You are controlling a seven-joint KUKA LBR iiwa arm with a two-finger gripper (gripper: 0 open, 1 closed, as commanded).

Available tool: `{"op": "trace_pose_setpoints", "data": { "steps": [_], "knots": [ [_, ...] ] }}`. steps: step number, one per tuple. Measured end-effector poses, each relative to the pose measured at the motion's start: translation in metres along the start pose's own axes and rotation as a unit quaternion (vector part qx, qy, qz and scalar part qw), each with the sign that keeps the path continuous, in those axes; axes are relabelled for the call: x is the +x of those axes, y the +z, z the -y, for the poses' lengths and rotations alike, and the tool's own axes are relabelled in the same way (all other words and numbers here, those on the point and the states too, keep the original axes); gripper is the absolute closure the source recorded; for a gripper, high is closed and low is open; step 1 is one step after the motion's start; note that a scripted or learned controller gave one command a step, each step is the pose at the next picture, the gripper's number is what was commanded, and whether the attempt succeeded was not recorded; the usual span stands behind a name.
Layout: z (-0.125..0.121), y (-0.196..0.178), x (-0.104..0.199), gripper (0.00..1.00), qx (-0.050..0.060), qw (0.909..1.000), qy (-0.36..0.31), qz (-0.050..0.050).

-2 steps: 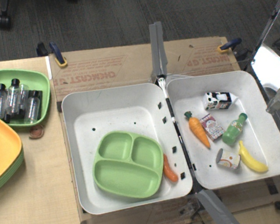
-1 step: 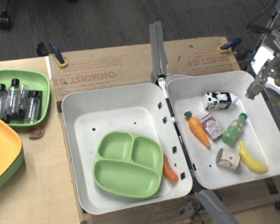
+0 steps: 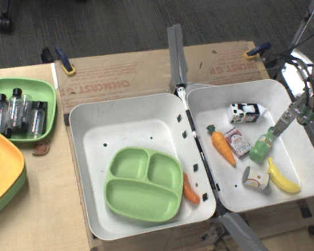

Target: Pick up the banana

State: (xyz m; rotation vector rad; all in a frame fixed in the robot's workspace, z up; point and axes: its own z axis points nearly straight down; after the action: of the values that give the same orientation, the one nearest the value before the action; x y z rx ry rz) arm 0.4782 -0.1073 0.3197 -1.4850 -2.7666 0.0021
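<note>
Where bin narrows: banana (image 3: 283,177) beside carton (image 3: 256,179)

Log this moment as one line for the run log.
gripper: right bin's right edge | banana: lying in right bin, not grasped | green bottle: beside banana

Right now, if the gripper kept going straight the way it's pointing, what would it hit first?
Probably the green bottle. The gripper slants down-left from the right bin's edge, and its tip already sits at the bottle's top. The banana lies off that line, nearer the camera. Depth is unclear.
</note>
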Motion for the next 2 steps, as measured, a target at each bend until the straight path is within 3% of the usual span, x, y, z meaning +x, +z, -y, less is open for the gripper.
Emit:
{"op": "trace_pose_setpoints", "data": {
  "steps": [1, 2],
  "knots": [
    [-0.110, -0.033, -0.032, 1.00, -0.001, 0.9979, -0.065, 0.001],
    [-0.139, -0.061, -0.020, 1.00, -0.001, 0.9955, -0.095, 0.002]
  ]
}}
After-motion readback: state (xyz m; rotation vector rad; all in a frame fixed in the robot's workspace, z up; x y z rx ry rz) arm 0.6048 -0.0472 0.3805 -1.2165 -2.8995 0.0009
